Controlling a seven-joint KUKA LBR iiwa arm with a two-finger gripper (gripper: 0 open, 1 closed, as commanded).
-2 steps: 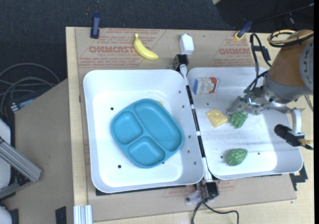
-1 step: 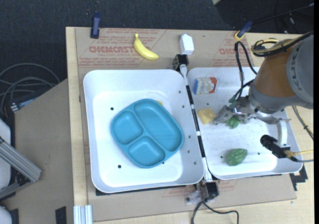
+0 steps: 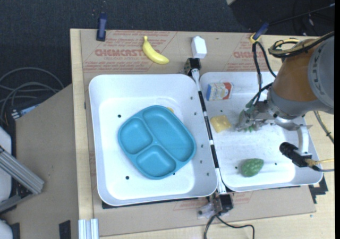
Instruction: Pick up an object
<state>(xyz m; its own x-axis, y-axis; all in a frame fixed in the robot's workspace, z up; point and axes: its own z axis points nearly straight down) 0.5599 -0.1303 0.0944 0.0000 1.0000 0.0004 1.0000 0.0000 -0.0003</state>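
Low over the right bin (image 3: 265,179), the gripper (image 3: 249,120), its fingers a dark blur under the wrist: spread or pressed together, impossible to tell. Just left of it, a yellow block (image 3: 220,123); nearer the front, well apart, a green lumpy object (image 3: 251,167). Toward the back wall, a small printed packet (image 3: 218,91), label unreadable. In the left bin (image 3: 101,126), a blue divided tray (image 3: 155,141). Beyond the bins, a banana (image 3: 153,52).

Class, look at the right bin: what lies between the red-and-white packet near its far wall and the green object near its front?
In the camera view, a yellow block lies between the packet and the green object, towards the bin's left side; the rest is bare white floor.
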